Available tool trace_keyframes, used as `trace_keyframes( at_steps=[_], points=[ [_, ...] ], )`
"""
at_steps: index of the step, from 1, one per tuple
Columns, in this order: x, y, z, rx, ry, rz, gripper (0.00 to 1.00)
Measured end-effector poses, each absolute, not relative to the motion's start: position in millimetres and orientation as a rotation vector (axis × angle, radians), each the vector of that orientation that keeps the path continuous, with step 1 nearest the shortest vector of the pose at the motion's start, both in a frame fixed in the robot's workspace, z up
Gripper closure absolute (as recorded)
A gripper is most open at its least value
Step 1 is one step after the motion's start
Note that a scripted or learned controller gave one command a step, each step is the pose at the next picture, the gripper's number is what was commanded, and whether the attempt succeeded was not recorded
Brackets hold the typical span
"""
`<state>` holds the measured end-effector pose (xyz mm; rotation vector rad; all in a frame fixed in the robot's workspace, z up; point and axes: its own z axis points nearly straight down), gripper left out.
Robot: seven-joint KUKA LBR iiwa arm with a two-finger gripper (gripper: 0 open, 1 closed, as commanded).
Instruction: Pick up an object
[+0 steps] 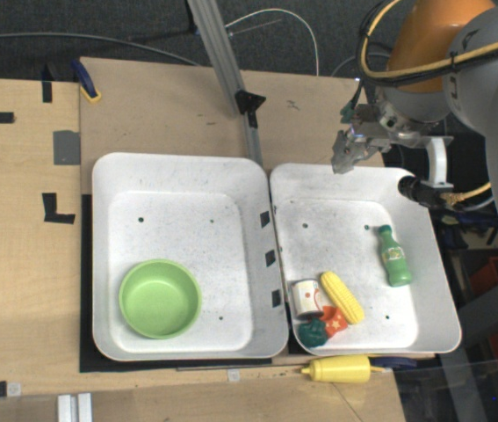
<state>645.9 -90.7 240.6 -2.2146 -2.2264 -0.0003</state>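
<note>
**Gripper poised above far rim of right bin, objects gathered at near edge**

The gripper (pixel 347 158) is seen hanging over the far rim of the right bin (pixel 424 236), near that bin's far left corner, carried by the grey arm (pixel 486 51) with its orange band (pixel 433 25) entering from the right. Nothing is seen between the fingers; whether they are spread or closed cannot be told from this angle, as they appear as one blurred grey mass.

The items available for picking are found well apart from the gripper. A green bottle (pixel 393 255) is laid along the bin's right side, its cap pointed toward the far wall. Toward the near edge, a yellow corn cob (pixel 342 297) is shown lying at a slant, touching a small white-and-brown can (pixel 307 298) on its left. Just below them, a red piece (pixel 335 322) and a teal piece (pixel 314 332) are pressed against the near wall; their exact kind cannot be made out.

In the left bin (pixel 108 236), a green bowl (pixel 160 299) is set upright in the near left corner. A yellow bottle (pixel 340 369) is seen lying on its side on the bench (pixel 143 104), just outside the right bin's near rim. A grey metal pole (pixel 222 51) is slanted across the bench toward the gap between the two bins.
</note>
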Motion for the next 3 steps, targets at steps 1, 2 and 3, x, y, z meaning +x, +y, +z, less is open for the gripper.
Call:
trace_keyframes(
  at_steps=[1, 2, 3],
  points=[
    [633.1, -31, 230, -2.211, -2.226, 0.002, 1.0],
    [609.2, 24, 225, -2.211, -2.226, 0.003, 1.0],
    [595.4, 77, 215, -2.212, -2.226, 0.004, 1.0]
  ],
)
